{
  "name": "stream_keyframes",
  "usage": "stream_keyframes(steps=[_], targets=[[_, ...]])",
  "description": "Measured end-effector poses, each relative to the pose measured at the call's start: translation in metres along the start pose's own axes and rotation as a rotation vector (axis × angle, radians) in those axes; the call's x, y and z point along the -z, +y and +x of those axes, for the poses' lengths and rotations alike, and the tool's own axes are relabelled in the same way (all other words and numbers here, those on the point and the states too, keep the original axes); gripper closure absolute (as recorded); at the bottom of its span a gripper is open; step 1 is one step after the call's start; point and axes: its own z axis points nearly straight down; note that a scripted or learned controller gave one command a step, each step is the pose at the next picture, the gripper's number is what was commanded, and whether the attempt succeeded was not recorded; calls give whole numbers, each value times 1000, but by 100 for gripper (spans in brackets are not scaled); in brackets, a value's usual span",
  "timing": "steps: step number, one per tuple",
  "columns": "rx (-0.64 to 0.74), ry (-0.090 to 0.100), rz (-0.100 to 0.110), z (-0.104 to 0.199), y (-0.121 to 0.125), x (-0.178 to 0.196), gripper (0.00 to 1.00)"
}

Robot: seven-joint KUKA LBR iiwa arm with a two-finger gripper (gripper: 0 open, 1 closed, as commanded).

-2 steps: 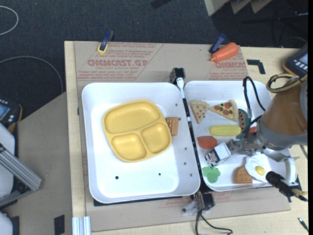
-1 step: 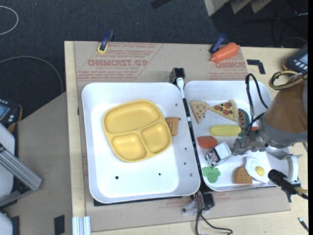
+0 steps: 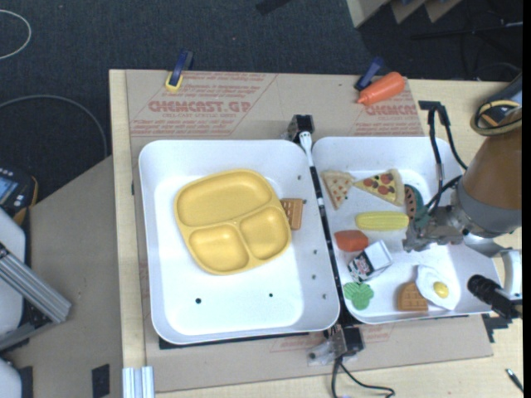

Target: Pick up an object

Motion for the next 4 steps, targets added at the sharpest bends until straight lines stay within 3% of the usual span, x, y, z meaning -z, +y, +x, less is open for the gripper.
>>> stream_keyframes(steps=[2,4], targets=[[0,0,-2,-3,2,90,100],[5,3,2,88,63,99,100]])
